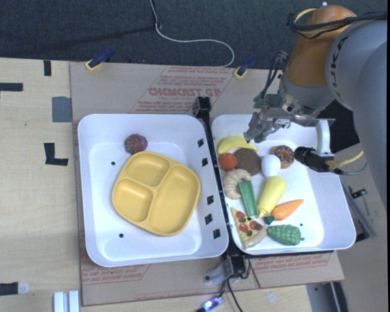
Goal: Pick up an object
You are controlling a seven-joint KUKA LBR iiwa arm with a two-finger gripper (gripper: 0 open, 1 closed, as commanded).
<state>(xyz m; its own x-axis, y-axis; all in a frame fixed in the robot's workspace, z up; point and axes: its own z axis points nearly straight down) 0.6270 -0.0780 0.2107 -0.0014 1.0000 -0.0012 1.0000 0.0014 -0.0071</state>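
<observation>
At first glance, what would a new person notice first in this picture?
Probably the yellow divided plate in the left bin, with a small purple doughnut beside it. Then the heap of toy foods in the right bin, with the grey arm's gripper above the banana.

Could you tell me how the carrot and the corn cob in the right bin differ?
The carrot is orange with a green end; the corn cob is yellow and thicker. The carrot lies nearly level toward the bin's right side, while the corn cob slants steeply beside the green vegetable. Both are toy foods lying in the right bin.
</observation>
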